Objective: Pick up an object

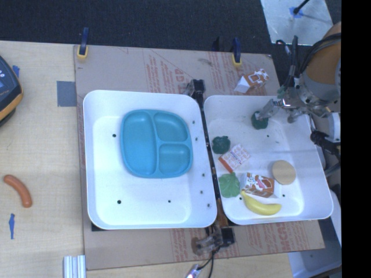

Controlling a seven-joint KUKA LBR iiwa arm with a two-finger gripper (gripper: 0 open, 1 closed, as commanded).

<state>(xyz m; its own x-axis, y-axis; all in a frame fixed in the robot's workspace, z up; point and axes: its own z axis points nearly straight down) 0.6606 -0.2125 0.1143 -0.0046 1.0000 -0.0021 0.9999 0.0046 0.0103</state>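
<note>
Now the claw sits low in the right white bin, its fingers clamped on a small dark-green lump near the far wall, well apart from the yellow plastic banana by the near rim

Blue plate in left bin; toys (banana) right.

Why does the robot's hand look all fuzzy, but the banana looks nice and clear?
In the camera view, the gripper near the right bin's top edge looks soft and smeared, while the banana and blue plate are crisp; lighting is even, with faint shadows.
</note>
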